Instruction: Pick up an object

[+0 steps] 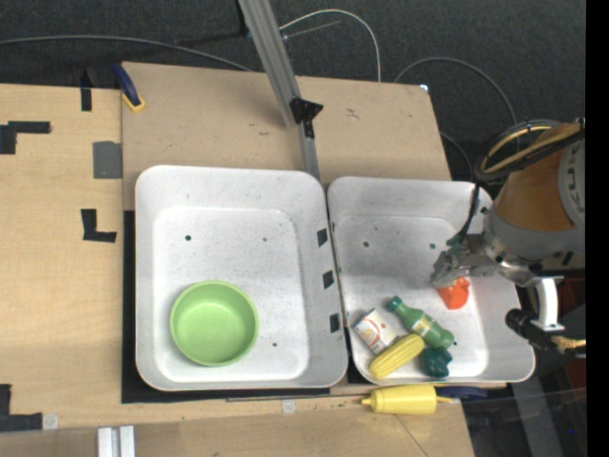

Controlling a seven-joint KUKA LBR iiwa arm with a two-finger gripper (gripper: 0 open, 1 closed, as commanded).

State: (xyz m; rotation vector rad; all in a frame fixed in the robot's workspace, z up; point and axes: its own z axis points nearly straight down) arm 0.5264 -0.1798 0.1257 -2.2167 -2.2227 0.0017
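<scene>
Arm enters from the right, grey body with orange band, its jaws [450,272] low over the right bin [381,208], toward that bin's right side. Whether they are released or clenched cannot be told from this angle. A small orange object [457,295] sits directly under and just beside the jaws, seemingly touching them; not clear that it is held. Down and left of the jaws, near the bin's front wall, a cluster: a green bottle [420,321] lying tilted, a yellow corn cob [396,355] below it, a dark green lump [437,362] beside the corn, and a small white-labelled can [374,331] at the cluster's left. Further below the jaws, outside the bin on the tabletop's front edge, a yellow bottle [403,400] lies on its side. Well to the left of the jaws, the left bin [228,188] holds a light green bowl [214,323] in its near-left corner. Both bins are white, speckled, shallow, walls touching along the middle. Tabletop [219,112] is bare pale wood with black tape marks at the far left and a blue-and-yellow clamp [128,88] at the upper left. A grey metal pole [271,46] slants up beyond the bins. Above the jaws, past the wood, dark carpet floor [476,17] with thin cables [333,17] looping across.
</scene>
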